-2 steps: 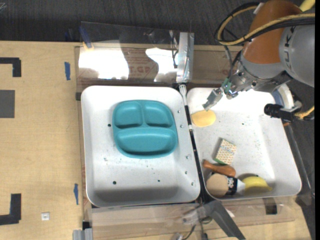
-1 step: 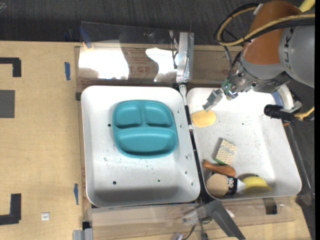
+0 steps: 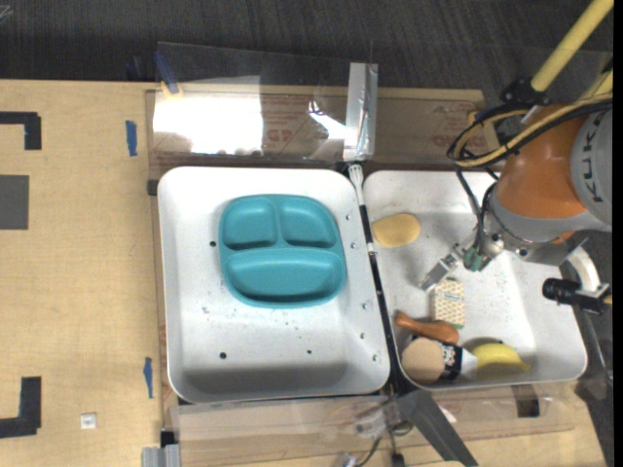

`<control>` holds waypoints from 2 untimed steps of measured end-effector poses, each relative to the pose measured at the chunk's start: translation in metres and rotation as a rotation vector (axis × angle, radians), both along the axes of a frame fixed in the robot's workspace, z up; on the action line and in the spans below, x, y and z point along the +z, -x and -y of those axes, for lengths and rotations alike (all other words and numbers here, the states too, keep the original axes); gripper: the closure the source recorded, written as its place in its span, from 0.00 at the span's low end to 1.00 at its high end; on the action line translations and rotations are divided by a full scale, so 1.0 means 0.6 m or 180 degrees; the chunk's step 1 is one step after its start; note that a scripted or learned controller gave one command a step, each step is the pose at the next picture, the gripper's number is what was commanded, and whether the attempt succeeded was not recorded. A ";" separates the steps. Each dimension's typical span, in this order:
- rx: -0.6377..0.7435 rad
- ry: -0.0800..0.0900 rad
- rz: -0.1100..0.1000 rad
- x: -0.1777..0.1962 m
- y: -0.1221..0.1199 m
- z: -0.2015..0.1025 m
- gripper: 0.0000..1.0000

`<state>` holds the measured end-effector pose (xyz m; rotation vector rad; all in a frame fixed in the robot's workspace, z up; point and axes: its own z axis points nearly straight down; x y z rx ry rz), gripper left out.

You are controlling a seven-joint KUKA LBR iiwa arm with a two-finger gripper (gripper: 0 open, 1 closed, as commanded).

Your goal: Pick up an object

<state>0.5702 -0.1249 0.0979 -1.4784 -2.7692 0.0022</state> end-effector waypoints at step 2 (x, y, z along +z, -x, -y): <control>0.0792 0.0013 0.0032 0.067 0.000 0.140 0.00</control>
